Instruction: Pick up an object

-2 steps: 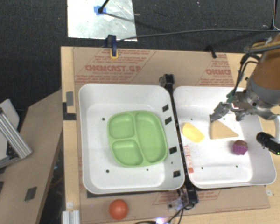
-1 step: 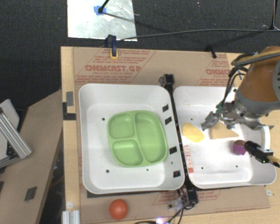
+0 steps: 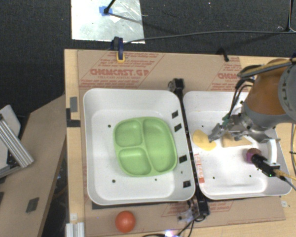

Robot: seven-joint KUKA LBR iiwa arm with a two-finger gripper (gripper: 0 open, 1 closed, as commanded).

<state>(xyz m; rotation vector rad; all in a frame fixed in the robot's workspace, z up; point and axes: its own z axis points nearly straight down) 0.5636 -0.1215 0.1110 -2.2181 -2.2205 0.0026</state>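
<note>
The gripper reaches down into the right bin, its tip right at the edge of a pale yellow, rounded object lying near the bin's left wall. A tan wooden block lies just behind the gripper, partly hidden by the arm. A small purple object rests further right in the same bin, next to a black part of the arm. A green divided plate lies in the left bin.
An orange-red ball sits on the bench in front of the left bin. The black divider runs between the bins. Cables and a blue clamp lie at the bench's back edge.
</note>
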